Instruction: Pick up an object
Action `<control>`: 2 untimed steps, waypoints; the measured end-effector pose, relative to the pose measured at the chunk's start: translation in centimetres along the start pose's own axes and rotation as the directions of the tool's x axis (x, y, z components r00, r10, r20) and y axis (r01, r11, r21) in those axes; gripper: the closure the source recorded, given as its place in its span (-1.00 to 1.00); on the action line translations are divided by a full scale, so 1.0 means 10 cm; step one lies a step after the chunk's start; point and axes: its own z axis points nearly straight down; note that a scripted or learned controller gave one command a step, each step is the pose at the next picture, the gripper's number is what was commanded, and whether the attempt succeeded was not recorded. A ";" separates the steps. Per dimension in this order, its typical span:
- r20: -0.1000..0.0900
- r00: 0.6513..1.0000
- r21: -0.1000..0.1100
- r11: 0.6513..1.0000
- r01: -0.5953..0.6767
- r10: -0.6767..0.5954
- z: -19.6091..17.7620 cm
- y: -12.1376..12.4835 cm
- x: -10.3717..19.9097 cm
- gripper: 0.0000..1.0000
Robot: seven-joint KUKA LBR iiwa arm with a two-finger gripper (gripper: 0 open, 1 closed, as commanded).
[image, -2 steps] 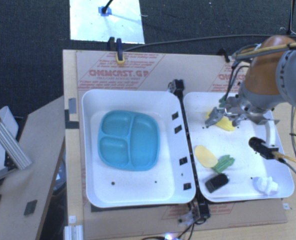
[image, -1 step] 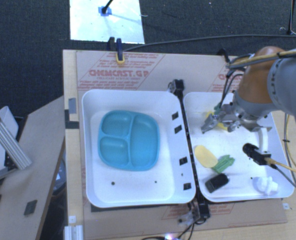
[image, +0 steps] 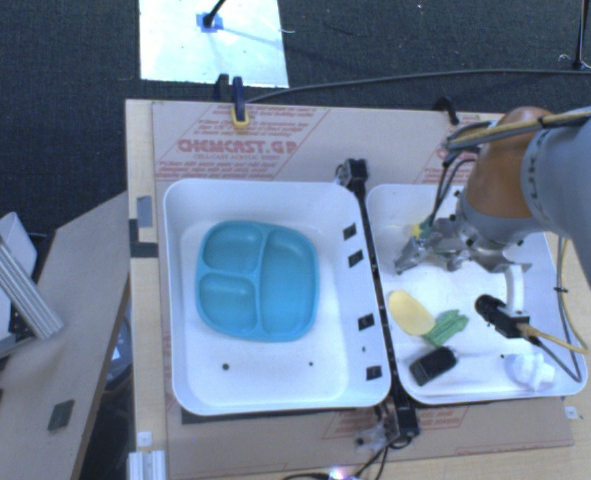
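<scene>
We see the arm reaching in from 3 o'clock over the right bin. Its gripper sits at about 10 o'clock in that bin, and we cannot tell whether it is wide or narrow. We see nothing held in it.

The things to pick lie lower in the same bin. A yellow piece rests at 6 o'clock from the gripper, clear of it. A green piece lies just beside the yellow one, at its 4 o'clock. A black block sits near the rim at 7 o'clock, and a white piece lies at 5 o'clock.

The left bin holds a blue plate with three compartments.
</scene>
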 end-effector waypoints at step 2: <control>0.001 1.000 -0.007 1.000 -0.001 0.001 -0.60 0.07 -0.07 1.00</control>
